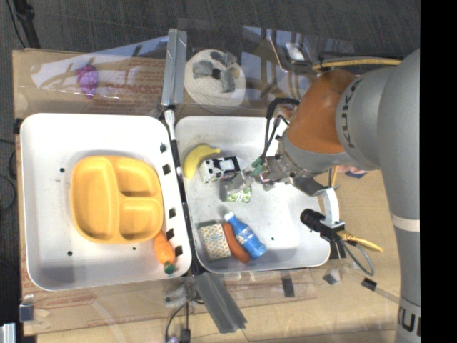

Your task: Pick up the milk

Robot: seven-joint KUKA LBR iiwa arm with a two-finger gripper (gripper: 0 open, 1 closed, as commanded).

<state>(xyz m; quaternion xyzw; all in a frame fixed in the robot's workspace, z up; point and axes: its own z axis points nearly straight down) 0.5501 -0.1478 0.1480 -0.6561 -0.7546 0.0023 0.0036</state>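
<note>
The milk (218, 168) is a small carton with black and white cow patches. It lies in the right bin (300, 252), just right of a banana (198, 158). My gripper (238, 189) reaches in from the right and hangs just below and right of the carton, close to its lower corner. The grey arm with its orange band (321, 116) covers the bin's upper right part. Nothing of the milk shows inside the gripper.
A blue bottle (247, 238), an orange-red sausage (235, 244) and a tan patterned packet (213, 240) lie at the right bin's front. The left bin (43, 191) holds a yellow divided plate (118, 197) and a carrot (165, 251). A white rope coil (214, 78) sits behind the bins.
</note>
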